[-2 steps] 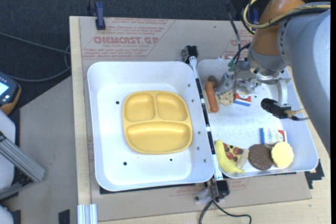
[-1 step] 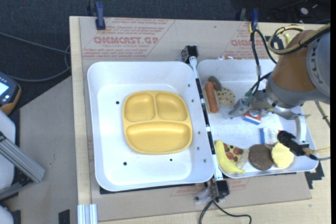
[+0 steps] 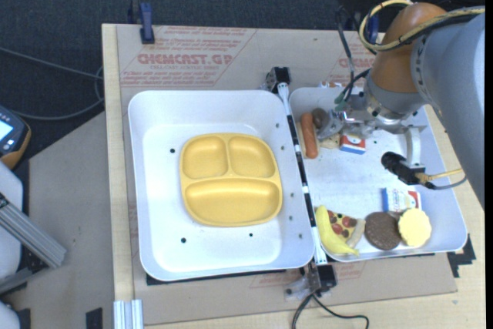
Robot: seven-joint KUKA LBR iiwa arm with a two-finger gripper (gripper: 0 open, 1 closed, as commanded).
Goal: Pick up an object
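The grey arm with its orange band comes in from the right over the right bin (image 3: pixel 350 179). Its gripper (image 3: pixel 344 122) is low at the bin's far left part, close beside a brown hot dog (image 3: pixel 309 134) and over a small red, white and blue box (image 3: pixel 353 144). The wrist hides the fingers. Along the bin's near edge lie a pizza slice (image 3: pixel 346 224), a banana (image 3: pixel 330 237), a brown cookie (image 3: pixel 381 230), a pale yellow disc (image 3: pixel 415 226) and a blue and white box (image 3: pixel 400 199).
The left bin (image 3: pixel 154 166) holds a yellow divided plate (image 3: pixel 230 179). A black cable (image 3: pixel 408 169) loops from the arm across the right bin. Clamps (image 3: pixel 279 78) join the bins at the far and near ends of the shared wall.
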